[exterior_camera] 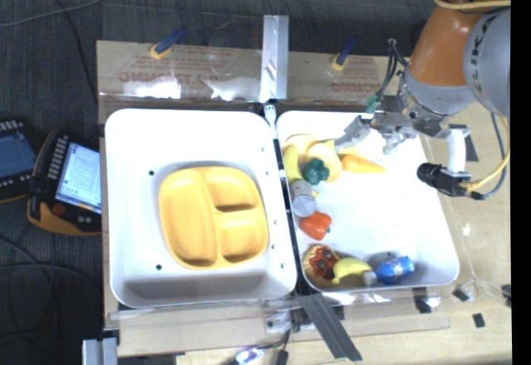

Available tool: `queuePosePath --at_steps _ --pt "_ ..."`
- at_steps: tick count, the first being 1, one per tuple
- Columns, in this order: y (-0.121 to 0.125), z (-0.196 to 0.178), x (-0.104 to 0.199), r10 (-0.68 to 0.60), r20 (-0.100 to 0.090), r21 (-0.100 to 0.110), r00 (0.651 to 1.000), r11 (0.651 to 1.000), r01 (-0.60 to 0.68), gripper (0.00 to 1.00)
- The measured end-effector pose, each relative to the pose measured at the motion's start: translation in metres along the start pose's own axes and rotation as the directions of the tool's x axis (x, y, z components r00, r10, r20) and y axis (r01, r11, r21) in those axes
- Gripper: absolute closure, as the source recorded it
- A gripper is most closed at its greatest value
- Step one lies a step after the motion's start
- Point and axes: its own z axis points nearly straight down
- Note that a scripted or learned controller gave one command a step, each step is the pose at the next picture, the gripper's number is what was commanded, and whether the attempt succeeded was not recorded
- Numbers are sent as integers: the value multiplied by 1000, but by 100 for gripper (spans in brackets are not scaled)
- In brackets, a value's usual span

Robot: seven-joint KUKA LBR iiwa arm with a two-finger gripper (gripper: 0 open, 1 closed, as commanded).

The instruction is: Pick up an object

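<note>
My gripper (375,138) hangs over the back of the right bin (415,214), open, with nothing between its fingers. Just below it and slightly left lies an orange wedge-shaped piece (362,163). To its left, a yellow banana-like toy (292,158), a teal ball (315,171) and a yellow block (328,153) crowd together by the bin's left wall. Further forward are a grey-white cylinder (304,204) and an orange-red pepper (315,225). Along the front wall sit a red-brown item (320,259), a yellow banana (349,270) and a blue object (395,269).
The left bin (133,156) holds a yellow divided tray (214,214). A metal divider (275,65) stands behind the seam between the bins. A handheld pendant (70,181) lies off the bench at the left. The right bin's centre and right side show bare white floor.
</note>
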Motion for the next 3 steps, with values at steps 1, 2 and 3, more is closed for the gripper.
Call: queuePosePath --at_steps 1,2,3 --pt "18 101 -17 -69 11 -25 998 997 70 0" --pt "32 125 -31 -47 6 -16 999 999 47 0" --pt "34 114 -30 -49 2 -18 999 999 50 100"
